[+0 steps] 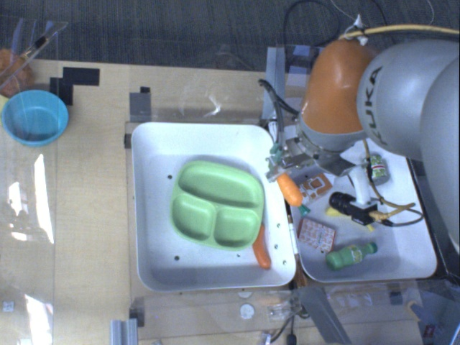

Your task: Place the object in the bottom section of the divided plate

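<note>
Currently the gripper [285, 168] sits over the seam between the bins, with the orange carrot [290, 190] just below its fingertips, apparently gripped at the top end. Its long axis slants down and away from the divided plate [215, 204]. Transfer and release remain

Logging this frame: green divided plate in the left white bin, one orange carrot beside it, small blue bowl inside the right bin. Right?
Wrong on the bowl: camera view shows the small blue bowl on the bench, left of both bins. Rest stands.
</note>
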Robot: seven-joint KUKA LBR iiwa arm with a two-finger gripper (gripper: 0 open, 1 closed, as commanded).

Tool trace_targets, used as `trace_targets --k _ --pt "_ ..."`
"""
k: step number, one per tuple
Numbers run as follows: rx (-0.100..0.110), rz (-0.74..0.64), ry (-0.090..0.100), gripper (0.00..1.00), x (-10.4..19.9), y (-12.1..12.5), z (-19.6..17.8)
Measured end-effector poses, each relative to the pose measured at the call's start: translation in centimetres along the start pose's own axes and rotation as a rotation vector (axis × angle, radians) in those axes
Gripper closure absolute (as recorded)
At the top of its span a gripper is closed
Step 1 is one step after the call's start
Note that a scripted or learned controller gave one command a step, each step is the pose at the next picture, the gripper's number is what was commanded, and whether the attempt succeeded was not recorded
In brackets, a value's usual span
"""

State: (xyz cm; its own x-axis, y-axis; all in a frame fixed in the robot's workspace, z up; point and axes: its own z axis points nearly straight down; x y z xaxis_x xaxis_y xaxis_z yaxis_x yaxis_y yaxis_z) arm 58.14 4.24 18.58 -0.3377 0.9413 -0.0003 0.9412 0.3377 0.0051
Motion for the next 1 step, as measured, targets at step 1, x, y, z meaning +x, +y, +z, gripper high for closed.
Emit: trace_targets --k 1 --pt "0.0 0.001 0.0 0.0 -0.04 0.0 0.0"
